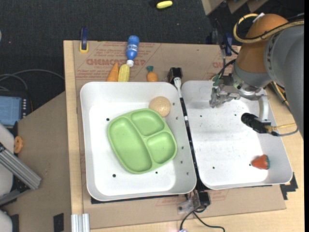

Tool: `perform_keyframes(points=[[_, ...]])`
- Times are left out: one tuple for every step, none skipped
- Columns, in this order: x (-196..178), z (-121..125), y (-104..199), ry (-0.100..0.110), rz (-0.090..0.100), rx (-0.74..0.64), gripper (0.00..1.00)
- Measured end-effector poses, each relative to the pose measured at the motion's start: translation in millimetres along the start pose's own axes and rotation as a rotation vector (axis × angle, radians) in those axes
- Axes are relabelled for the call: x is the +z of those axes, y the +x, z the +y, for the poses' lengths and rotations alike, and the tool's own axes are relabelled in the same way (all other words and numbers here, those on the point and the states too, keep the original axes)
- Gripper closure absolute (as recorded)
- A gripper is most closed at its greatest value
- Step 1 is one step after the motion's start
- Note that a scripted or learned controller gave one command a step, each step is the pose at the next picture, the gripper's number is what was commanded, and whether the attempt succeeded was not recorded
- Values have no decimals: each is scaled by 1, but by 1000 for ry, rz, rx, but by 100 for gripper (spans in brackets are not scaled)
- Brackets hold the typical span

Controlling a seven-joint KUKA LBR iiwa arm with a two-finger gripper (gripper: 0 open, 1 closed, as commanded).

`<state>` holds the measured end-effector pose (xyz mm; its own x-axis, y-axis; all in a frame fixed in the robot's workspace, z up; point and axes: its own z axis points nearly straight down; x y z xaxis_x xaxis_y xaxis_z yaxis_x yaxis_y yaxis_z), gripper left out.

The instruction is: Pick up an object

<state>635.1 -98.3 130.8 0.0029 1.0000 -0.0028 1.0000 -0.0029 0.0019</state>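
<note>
Gripper hung over the far end of the right bin, close to that bin's back wall, below the grey arm with its orange band. Whether the fingers were spread or pressed together could not be told; from above they read as a dark metal cluster, and nothing was seen pinched between them. The only loose thing in that bin was a small red object, strawberry-like with a touch of green on top, lying near the bin's near right corner. It lay well apart from the gripper, toward the camera and toward the arm's side of the bench, across open white floor. It looked roughly round, with no long axis clear enough to call. A dark fitting on the arm stood between the two in the view. The left bin held a green divided plate, and a pale round ball touched the plate's far edge; that ball sat across the divider, at about the same depth as the gripper. Judged the red object the likelier target, being in the same bin; reaching it would call for a diagonal travel to the near right corner before any descent.
</note>
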Motion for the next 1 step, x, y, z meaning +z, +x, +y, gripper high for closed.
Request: perform_keyframes(points=[[-14, 0, 2, -5, -1, -3, 100]])
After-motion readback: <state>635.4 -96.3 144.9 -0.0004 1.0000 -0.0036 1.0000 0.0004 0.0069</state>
